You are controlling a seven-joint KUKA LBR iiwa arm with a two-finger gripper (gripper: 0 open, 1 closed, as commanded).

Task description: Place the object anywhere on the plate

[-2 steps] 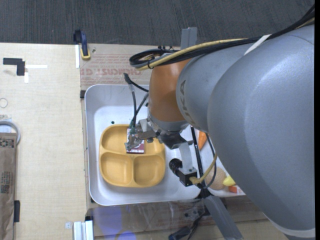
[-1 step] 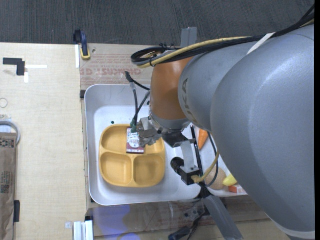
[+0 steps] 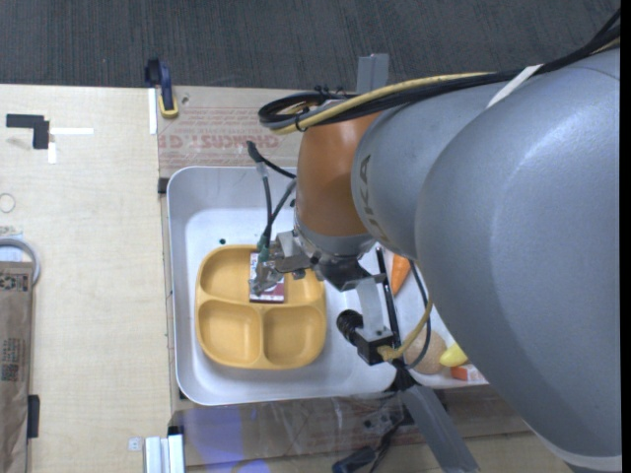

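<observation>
Directly over yellow plate [image 3: 237, 338] (three-compartment) hangs end effector [image 3: 266, 282].

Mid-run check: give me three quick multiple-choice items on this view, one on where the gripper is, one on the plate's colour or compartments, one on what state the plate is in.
1. Where is the gripper?
A. Over the plate's upper compartment
B. Over the bare wooden bench at the left
C. Outside the bin, near the blue clamp

2. How many compartments does the yellow plate have?
A. One
B. Three
C. Five

3. How does the plate lie?
A. Upside down
B. Propped against the bin wall
C. Flat, open side up, in the white bin

Answers:
1. A, the gripper's tip overlaps the plate's top section.
2. B, raised ridges split it into one wide upper and two lower sections.
3. C, its hollows face the camera and it rests on the bin floor.
</observation>
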